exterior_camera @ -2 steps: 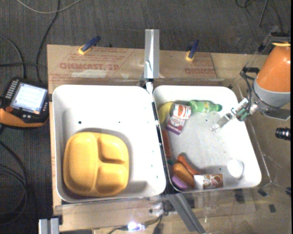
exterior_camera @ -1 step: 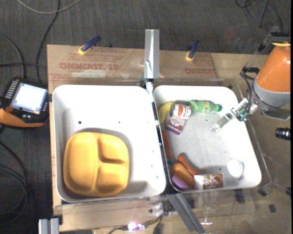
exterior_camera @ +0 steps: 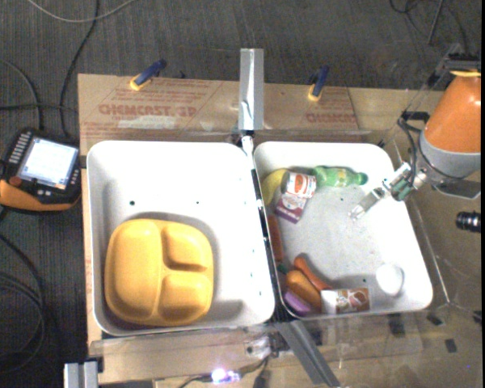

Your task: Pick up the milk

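Note:
The milk (exterior_camera: 345, 300) is a small white carton with a red-brown label. It lies on its side against the front wall of the right bin (exterior_camera: 404, 217). My gripper (exterior_camera: 364, 208) hangs over the right part of that bin, slanting down to the left from the grey wrist and orange band (exterior_camera: 457, 115). It is well behind the milk, with bare bin floor between them. Nothing shows in its grasp.
At the back of the right bin lie a green bottle (exterior_camera: 337, 175), a red-and-white can (exterior_camera: 298, 184), a purple box (exterior_camera: 289, 209) and a yellow item (exterior_camera: 271, 186). Orange sausage-like pieces (exterior_camera: 307, 276) and a purple item (exterior_camera: 294, 302) touch the milk's left. A white cup (exterior_camera: 390, 279) stands at its right. A yellow divided plate (exterior_camera: 159, 271) sits in the left bin.

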